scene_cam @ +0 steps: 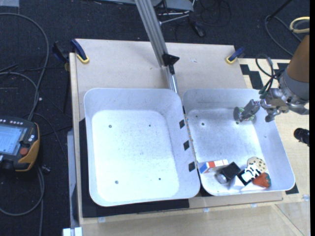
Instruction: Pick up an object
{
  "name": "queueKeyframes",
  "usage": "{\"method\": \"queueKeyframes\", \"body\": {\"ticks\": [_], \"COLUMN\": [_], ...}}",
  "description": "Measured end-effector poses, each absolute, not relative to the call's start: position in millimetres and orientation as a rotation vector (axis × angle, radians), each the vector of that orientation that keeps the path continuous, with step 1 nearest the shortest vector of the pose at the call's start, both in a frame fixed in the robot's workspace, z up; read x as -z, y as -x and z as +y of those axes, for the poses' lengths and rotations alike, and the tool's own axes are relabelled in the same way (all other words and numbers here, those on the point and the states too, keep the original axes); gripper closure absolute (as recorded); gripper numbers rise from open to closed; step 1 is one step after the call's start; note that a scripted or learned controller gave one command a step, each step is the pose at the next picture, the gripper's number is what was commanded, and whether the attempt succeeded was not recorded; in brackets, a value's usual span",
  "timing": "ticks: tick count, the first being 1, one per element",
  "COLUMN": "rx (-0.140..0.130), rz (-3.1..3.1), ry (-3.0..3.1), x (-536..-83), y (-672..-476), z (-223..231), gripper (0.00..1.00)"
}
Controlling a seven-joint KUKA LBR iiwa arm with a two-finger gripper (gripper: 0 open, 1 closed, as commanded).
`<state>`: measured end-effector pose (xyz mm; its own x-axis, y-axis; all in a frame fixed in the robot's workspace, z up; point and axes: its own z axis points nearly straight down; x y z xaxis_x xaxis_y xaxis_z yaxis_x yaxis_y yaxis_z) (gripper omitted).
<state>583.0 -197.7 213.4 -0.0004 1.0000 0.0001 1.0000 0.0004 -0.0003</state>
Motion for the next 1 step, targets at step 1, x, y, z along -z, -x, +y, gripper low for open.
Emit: {"method": "queueKeyframes", "body": {"ticks": [1], "rx": [0.003], "rz": [-2.226], "ry": [2.221], "x": [-244.9], "y": [-624.4], "z": [-186.0], "gripper": [0.00]}}
